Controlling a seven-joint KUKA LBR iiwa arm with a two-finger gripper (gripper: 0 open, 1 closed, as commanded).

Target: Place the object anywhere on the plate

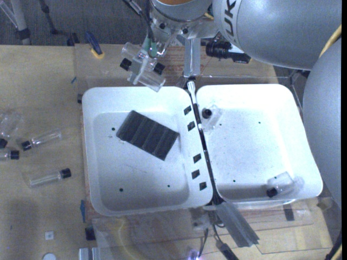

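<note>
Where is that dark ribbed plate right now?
The dark plate lies flat in the left bin, toward its upper middle, turned at a slant. The gripper is above the bin's far rim, apart from it.

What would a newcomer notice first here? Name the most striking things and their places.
The big grey arm fills the top right, its gripper above the left bin's far rim. A dark ribbed plate lies tilted in that bin. Clear vials sit in the right bin, one at its near right corner.
</note>
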